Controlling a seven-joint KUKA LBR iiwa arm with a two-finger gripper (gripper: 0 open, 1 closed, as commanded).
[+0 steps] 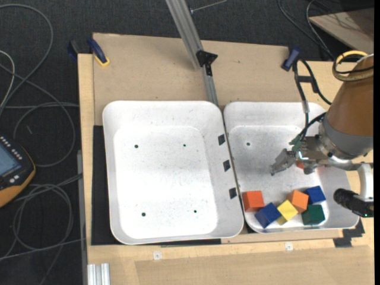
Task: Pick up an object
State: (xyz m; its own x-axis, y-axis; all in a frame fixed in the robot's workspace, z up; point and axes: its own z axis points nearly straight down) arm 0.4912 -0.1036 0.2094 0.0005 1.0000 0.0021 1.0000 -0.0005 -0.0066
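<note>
In the right bin [261, 123], over its bare middle floor: one hand [284, 164], carried on the grey arm [350, 123] with the orange band. We cannot tell how far the hand is open; nothing shows in its hold.

Below the hand, along the bin's near wall, we list a cluster of blocks:
- orange block [253, 199], nearest the hand's tip and set a little apart from the rest;
- blue block [268, 214], just beyond it, touching the yellow block [287, 209];
- second orange block [300, 199], second blue block [316, 193] and green block [313, 215], packed close under the wrist side.

Away from the hand, across the divider: left bin [119, 123], both bins resting on the bench [148, 58].

Risks, in our judgement:
- The packed blocks leave little room between them; a descent there could land on two at once or push one aside.
- The cluster sits against the sloping near wall, so the hand could strike the rim.
- The lone orange block looks the safest pick, though a misaligned close could knock it into the divider.
- The cable [309, 100] trailing beside the wrist could snag.
</note>
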